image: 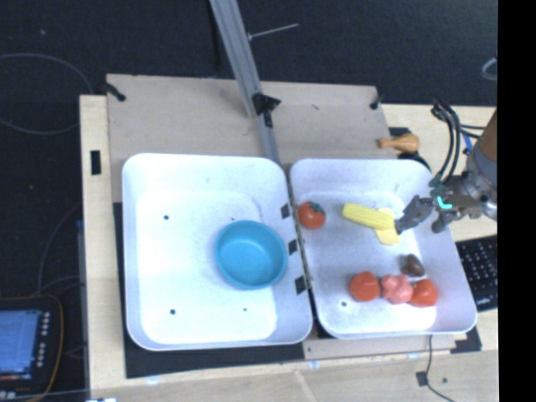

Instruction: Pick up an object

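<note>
gripper: the grey two-finger gripper (416, 217) hangs over the right side of the right white plastic bin (335, 174), its dark fingers reaching left toward the yellow corn cob; whether they are apart or together cannot be told.
corn: the yellow plastic corn cob (369, 219) lies slantwise in the upper middle of the right bin, its lower right end just beside the fingertips (contact cannot be judged).
tomato: a small round red tomato toy (311, 215) sits near that bin's left wall, apart from the corn.
front cluster: a round red-orange ball (364, 286), a lumpy pink toy (397, 289) and a red piece (424, 293) touch in a row near the front wall.
brown piece: a small dark brown lump (413, 265) rests just above that row, below the gripper.
left bin: the left white plastic bin (167, 182) holds a round blue plastic bowl (250, 254), upright.
</note>
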You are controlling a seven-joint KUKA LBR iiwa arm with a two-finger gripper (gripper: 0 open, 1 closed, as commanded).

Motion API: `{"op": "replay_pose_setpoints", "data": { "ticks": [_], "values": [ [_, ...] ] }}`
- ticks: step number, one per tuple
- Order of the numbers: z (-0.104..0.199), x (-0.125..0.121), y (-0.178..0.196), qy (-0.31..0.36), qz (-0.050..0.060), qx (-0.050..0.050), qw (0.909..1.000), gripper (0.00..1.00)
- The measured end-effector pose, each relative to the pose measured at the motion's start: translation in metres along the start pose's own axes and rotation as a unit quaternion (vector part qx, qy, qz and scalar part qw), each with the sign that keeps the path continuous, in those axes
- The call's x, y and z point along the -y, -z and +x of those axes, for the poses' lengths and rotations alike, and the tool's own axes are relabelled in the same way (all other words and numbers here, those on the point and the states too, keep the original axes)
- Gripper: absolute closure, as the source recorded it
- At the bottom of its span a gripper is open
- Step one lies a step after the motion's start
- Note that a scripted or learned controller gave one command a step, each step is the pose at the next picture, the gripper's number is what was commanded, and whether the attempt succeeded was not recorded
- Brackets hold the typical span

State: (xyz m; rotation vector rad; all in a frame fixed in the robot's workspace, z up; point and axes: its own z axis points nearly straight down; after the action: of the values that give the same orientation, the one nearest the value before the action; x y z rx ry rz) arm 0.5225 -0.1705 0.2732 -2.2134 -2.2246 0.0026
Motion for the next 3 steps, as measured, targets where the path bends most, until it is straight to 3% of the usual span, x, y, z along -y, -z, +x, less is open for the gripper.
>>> {"op": "replay_pose_setpoints", "data": {
  "ticks": [1, 2, 3],
  "values": [
    [0.000, -0.001, 0.003, 0.000, -0.003, 0.000, 1.0000, 0.00],
    [-0.007, -0.008, -0.044, -0.003, 0.000, 0.002, 1.0000, 0.00],
    [-0.015, 0.002, -0.099, -0.002, 0.001, 0.002, 1.0000, 0.00]
  ]
}}
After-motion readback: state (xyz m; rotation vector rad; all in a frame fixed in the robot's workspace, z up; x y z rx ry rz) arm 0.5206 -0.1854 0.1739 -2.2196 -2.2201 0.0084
